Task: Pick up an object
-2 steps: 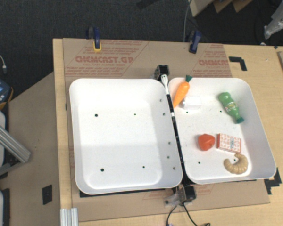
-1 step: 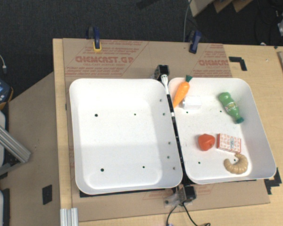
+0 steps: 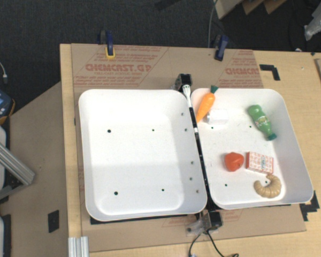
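Step in hand, judged from the layout: selection and approach. Nothing is lifted; every object lies flat on the floor of the right bin (image 3: 289,143). Claw state: cannot tell.

Landmark is the red tomato-like piece (image 3: 234,161), roughly mid-bin.
- Toy carrot (image 3: 205,105): up and to the left of the red piece, close against the black divider strip (image 3: 195,133) between the bins. Long axis runs near-vertical in the view with a slight slant; green top points away from the camera and a little right, orange tip points toward the camera and left.
- Green bottle (image 3: 261,121): up and to the right of the red piece, well apart from it. Long axis is diagonal; the narrower end points down and right.
- Small printed box (image 3: 260,163): just beside the red piece on its right, nearly touching, lying flat.
- Tan curved piece (image 3: 268,187), croissant-like: below and to the right of the red piece, just under the box, open side of the curve facing up-left.
- Small pale flat item (image 3: 218,119) beside the carrot's lower end; too faint to identify.

Left bin (image 3: 96,159) holds no candidates, so the pick happens on the right.

Next move calls for one target and a descent with the fingers set across its short axis. The bottle looks easiest: clear space all round. The carrot sits tight to the bin wall, so finger clearance is a risk there. Red piece and box are crowded together; a grasp there may nudge both.
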You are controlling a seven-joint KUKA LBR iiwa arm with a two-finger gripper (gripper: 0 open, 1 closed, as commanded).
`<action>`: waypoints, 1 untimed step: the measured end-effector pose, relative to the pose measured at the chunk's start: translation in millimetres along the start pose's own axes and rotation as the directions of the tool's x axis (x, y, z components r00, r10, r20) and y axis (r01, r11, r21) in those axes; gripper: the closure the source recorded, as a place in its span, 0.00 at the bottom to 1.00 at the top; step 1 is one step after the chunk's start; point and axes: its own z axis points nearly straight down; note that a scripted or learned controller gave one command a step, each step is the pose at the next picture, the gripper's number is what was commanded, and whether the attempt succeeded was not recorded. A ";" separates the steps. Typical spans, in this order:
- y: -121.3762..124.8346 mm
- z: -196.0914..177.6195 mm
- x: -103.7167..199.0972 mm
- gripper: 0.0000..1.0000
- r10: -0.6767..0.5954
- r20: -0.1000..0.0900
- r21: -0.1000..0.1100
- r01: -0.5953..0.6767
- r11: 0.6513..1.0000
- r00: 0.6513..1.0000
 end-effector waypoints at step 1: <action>0.7 -11.2 0.3 1.00 -0.001 0.002 -0.006 0.001 1.000 1.000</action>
